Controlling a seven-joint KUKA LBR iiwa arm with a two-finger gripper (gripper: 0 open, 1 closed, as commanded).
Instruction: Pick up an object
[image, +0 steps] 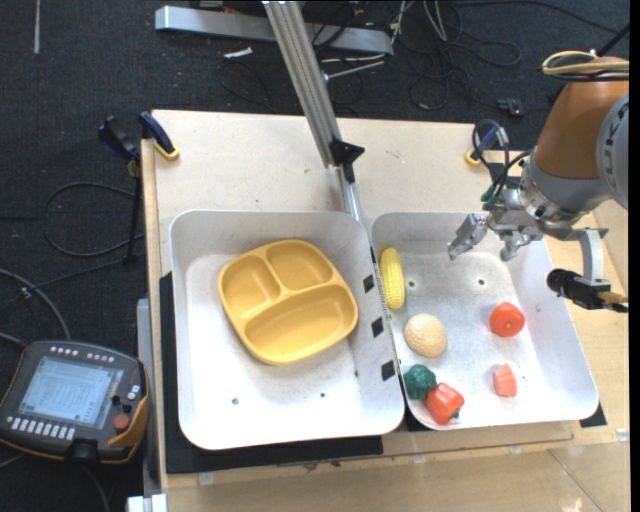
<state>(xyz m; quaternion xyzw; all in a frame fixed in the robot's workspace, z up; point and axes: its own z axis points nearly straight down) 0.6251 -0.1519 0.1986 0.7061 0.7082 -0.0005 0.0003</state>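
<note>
My gripper (488, 243) hangs over the back of the right bin (560, 340), fingers spread apart and nothing between them. Below it in that bin lie a yellow corn cob (392, 277) by the left wall, a beige round piece (425, 335), a red-orange tomato (507, 320), a small orange piece (504, 380), a green piece (419, 379) and a red pepper (445, 402) at the front. The tomato is the nearest of them to the gripper, a little in front of it.
The left bin (200, 400) holds a yellow divided plate (288, 299). A metal pole (312, 85) slants down to the bins' shared back edge. A teach pendant (70, 400) lies on the floor at the left.
</note>
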